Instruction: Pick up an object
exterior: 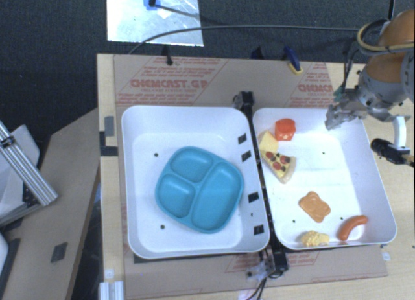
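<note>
White plastic, 2 shallow bins side by side on the bench. Left bin (139, 162) carries 1 blue divided plate (200, 188), lying flat, slightly rotated. Right bin (369, 162) carries 5 small toy foods: red block (284, 129) near the back wall; pizza slice (277, 158) just in front of it, close to the wall shared with the left bin; orange toast-shaped piece (314, 206) toward the middle front; yellow lump (314, 238) against the front wall; sausage (352, 227) near the front right corner.

Gripper (337, 118) sits over the back edge of the right bin, above the rim, near none of the items. Nothing is between the fingers; whether they are spread or closed I cannot tell at this angle.

Judgement: step in hand is target choice and approach; no pickup yet.

Notes for doing it well:
1. Red block is nearest and stands apart from the walls, likely the easiest first try.
2. Pizza slice nearly touches the block; come down centred on the block so a finger does not land on the slice.
3. Yellow lump hugs the front wall, so little finger room there; leave it.
4. For the sausage, close across its short axis.
5. Descend vertically and stop short of pressing the bin floor.
</note>
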`<state>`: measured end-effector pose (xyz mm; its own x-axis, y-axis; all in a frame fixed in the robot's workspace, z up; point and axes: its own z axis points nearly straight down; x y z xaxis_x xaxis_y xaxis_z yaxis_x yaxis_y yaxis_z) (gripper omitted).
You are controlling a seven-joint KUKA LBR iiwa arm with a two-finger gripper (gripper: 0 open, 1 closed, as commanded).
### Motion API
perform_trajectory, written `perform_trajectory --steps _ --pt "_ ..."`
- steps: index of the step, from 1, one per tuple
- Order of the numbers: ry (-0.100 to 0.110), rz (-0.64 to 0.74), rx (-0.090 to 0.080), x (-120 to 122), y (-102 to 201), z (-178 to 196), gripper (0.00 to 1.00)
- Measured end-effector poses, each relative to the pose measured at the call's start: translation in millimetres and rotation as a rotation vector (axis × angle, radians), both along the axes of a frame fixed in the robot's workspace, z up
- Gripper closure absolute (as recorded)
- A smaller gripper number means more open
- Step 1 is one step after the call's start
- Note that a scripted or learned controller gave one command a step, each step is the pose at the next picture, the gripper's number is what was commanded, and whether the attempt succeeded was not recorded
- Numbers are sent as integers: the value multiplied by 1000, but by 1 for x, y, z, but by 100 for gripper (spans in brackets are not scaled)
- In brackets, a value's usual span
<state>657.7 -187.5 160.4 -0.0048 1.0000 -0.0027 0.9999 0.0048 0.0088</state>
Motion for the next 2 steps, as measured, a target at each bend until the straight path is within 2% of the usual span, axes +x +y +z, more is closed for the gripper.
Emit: perform_trajectory --steps 1,2 --pt "0 2 0 2 1 66 100" --pt "3 2 1 3 1 104 100"
